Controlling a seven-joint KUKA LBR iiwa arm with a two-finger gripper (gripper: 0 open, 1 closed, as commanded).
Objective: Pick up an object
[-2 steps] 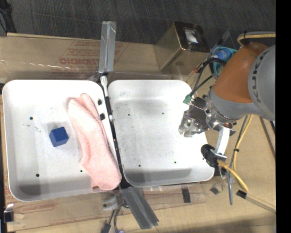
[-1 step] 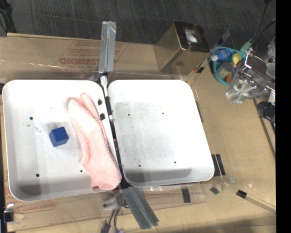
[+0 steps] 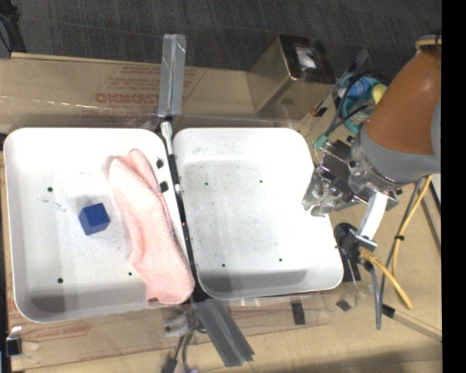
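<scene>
the bench bears two white bins, left bin beside right bin.

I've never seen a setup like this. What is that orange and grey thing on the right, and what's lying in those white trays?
You are looking down at a slant from one fixed camera above a bench. The orange and grey shape is a robot arm reaching in from the right. At its end is its tool, the grasping part, which sits at the right edge of the right bin; nothing can be seen held in it. Two shallow white bins sit side by side. The left bin holds a small blue cube and a pink cloth lying along its right side. The arm's job is to pick up an object.
</scene>
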